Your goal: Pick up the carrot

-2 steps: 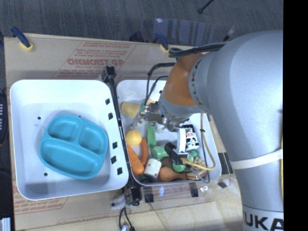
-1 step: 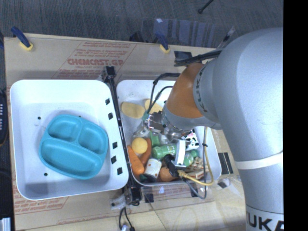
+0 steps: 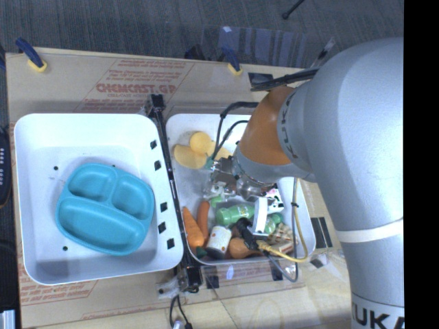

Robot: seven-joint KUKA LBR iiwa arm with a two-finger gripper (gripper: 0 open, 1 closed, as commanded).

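We see a blue tray (image 3: 105,208) lying in the left bin (image 3: 27,142). The right bin (image 3: 180,125) holds the carrot (image 3: 193,229) along its left wall, beside yellow fruit (image 3: 193,149), a green toy (image 3: 232,216) and other clutter. The gripper (image 3: 230,184) hangs over the pile; we cannot tell how its jaws stand.

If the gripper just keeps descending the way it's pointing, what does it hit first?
Probably the green toy in the right bin, which lies directly under the gripper. The carrot lies off to the side, by the bin's left wall. Depth is unclear.
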